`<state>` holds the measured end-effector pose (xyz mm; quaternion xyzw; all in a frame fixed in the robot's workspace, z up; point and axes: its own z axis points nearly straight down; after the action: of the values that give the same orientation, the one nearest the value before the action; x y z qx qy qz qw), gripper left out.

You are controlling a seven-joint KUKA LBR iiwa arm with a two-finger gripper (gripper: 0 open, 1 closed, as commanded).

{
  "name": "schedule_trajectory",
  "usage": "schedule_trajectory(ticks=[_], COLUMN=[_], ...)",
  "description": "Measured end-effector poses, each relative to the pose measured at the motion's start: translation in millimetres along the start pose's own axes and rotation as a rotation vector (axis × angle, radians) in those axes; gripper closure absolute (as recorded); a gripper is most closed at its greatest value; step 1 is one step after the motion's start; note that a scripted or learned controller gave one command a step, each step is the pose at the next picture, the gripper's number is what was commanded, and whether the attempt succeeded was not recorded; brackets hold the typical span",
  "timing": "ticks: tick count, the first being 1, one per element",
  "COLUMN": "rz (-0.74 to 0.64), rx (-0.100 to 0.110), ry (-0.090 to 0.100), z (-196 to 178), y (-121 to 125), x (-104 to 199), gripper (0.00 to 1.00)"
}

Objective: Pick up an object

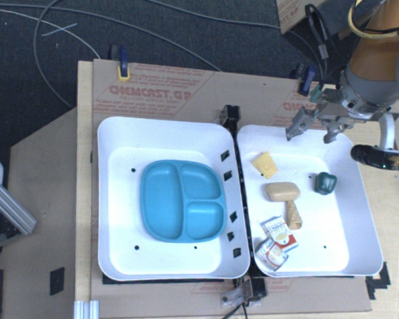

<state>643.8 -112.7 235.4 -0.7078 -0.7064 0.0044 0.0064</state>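
A blue divided plate [183, 200] lies in the left white bin [110, 184] of 2.

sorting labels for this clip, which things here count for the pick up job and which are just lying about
For the job:
- hand, open, above the right bin's far edge
- yellow block
- tan wooden piece
- dark green object
- red and white packet
- right bin that holds them

Lying about:
- blue divided plate in the left bin
- blue clamp
- cables on the floor

Just the one camera here, fixed up above the bench [170, 86] and looking down at a slant from a fair way back, taking in the left bin [110, 184], the right bin [357, 219] and some dark floor [44, 58] beyond.
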Motion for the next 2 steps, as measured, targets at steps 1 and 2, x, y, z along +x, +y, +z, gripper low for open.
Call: schedule_trajectory(ticks=[1, 2], rz=[-0.003, -0.004], rx=[-0.014, -0.010], ry=[-0.002, -0.002], z=[-9, 46], y=[2, 13], x=[0, 1], gripper=[0.00, 0.00])
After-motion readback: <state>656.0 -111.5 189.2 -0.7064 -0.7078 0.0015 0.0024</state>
